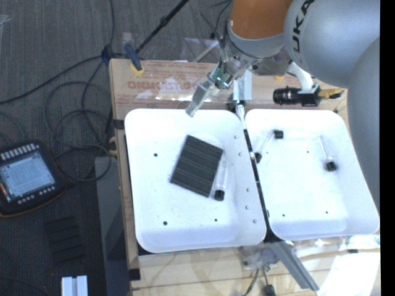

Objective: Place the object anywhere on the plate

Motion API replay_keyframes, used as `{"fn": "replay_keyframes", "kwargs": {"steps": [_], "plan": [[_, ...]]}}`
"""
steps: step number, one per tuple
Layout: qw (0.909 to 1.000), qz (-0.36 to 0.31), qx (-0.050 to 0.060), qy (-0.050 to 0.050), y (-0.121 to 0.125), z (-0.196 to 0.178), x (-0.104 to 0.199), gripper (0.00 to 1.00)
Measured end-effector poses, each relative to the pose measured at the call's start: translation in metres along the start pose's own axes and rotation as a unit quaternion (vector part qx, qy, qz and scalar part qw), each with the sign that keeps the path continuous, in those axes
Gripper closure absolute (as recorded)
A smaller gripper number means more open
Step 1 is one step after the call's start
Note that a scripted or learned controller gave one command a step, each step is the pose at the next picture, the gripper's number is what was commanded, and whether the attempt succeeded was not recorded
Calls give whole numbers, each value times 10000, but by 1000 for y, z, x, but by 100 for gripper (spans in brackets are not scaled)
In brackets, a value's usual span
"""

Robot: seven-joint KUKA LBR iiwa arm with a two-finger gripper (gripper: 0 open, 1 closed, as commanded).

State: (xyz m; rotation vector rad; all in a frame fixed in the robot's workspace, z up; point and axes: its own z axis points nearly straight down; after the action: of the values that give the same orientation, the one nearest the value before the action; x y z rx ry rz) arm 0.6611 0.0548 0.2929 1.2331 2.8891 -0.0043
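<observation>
1 fixed camera above bench point(154, 79), angled down, both bins point(142, 165) in frame, arm point(327, 23) entering right.

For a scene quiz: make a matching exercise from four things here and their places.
1 dark plate
2 tool
3 handheld pendant
4 rightmost capped tube

A floor, left of bench
B right bin
C left bin
D above the bench's far part

Pairs: 1-C, 2-D, 3-A, 4-B
</observation>
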Motion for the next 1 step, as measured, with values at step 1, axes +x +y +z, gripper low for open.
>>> {"fn": "replay_keyframes", "kwargs": {"steps": [1], "plan": [[9961,-883,-12,-5,26,-3,26,0]]}}
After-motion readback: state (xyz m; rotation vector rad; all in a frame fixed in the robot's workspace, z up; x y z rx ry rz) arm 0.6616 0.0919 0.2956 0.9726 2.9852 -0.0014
